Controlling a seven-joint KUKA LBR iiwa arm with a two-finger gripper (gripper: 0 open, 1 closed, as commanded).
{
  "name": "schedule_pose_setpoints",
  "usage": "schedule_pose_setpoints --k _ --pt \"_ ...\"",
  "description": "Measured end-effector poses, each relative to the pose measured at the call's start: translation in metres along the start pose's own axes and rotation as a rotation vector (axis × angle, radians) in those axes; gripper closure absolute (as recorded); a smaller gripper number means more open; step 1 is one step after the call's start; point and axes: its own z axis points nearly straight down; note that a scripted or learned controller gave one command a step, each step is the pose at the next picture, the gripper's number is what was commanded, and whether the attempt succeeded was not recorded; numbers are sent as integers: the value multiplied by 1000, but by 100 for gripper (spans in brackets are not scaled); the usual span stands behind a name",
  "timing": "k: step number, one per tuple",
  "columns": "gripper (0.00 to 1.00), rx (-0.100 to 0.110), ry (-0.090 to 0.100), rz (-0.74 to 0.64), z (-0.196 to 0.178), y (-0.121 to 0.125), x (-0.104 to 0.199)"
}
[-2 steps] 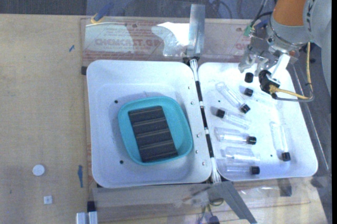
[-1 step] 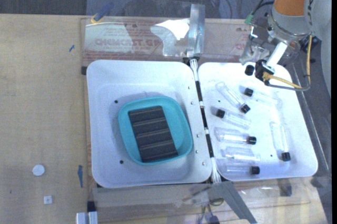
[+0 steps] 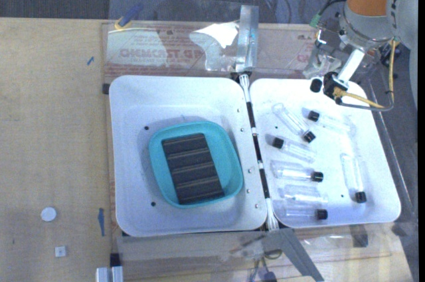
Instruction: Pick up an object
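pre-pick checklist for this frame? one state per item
1. Targets present: clear tubes with black caps lie scattered in the right bin. ok
2. Tool above a target: it sits over the bin's far rim, with the tubes nearer the camera. not ok
3. Isolated target: the lone tube near the right wall lies apart from the others. ok
4. Tube spacing at the bin's near left: three lie close side by side. not ok
5. Tool height above the bin: cannot tell
6. Other clutter: the teal tray stays in the left bin, off the likely path. ok
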Motion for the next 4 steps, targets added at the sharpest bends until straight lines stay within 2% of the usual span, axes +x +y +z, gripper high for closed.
schedule_pose_setpoints --k 1,2,3,4 --pt "0 0 0 0 0 0 0" --pt "0 -19 11 -88 126 -16 -22" --pt "100 -22 14 -87 115 -15 -21" --pt "100 0 2 -283 127 29 -65"
